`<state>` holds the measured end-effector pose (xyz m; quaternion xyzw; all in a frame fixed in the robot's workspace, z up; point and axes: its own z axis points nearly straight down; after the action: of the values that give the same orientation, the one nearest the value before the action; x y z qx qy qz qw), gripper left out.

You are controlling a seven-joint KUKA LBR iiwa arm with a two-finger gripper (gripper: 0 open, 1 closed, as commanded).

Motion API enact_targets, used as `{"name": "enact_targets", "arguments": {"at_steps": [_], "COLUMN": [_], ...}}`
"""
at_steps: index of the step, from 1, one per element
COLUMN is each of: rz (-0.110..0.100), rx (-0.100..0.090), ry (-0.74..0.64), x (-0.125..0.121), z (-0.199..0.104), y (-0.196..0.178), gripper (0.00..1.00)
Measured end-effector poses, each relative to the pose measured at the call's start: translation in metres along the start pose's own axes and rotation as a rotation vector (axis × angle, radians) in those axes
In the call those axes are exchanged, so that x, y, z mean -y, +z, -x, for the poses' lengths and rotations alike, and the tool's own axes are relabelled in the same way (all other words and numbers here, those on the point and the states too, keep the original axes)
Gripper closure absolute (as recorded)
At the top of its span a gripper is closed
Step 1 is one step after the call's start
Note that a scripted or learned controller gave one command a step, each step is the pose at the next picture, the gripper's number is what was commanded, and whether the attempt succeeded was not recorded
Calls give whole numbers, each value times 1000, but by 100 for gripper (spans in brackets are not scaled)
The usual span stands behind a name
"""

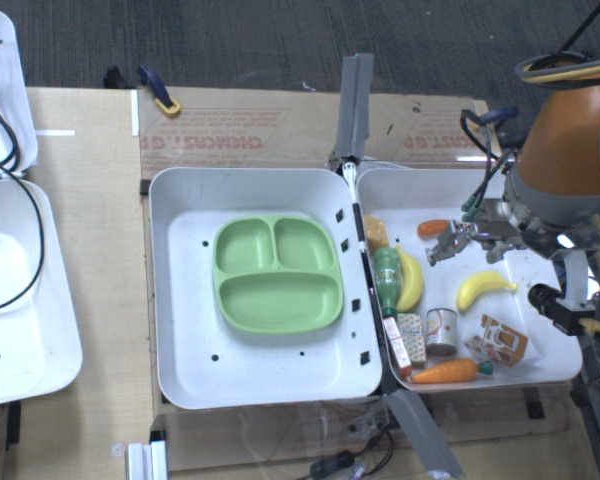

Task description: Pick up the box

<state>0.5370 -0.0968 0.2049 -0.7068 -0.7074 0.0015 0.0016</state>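
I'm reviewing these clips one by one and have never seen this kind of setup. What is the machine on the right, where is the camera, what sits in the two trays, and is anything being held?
One fixed camera looks down at a slant on a bench. The grey arm with an orange band reaching in from the right is a robot; its two-finger gripper hangs over the right white bin with nothing visible between its fingers. The left white bin holds a green divided plastic plate. The right bin holds two yellow bananas, two orange carrots, a green bottle, a small tin can, a small orange-and-white box and a narrow red-and-white packet near the front. The task is picking up the box, which lies untouched.
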Motion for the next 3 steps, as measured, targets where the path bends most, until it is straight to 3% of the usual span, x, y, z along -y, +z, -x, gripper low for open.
{"name": "enact_targets", "arguments": {"at_steps": [1, 2, 3], "rz": [3, 4, 2], "rx": [0, 1, 0], "ry": [97, 143, 214], "x": [-68, -122, -101], "z": [13, 43, -1], "y": [113, 112, 113], "gripper": [0, 0, 0]}}
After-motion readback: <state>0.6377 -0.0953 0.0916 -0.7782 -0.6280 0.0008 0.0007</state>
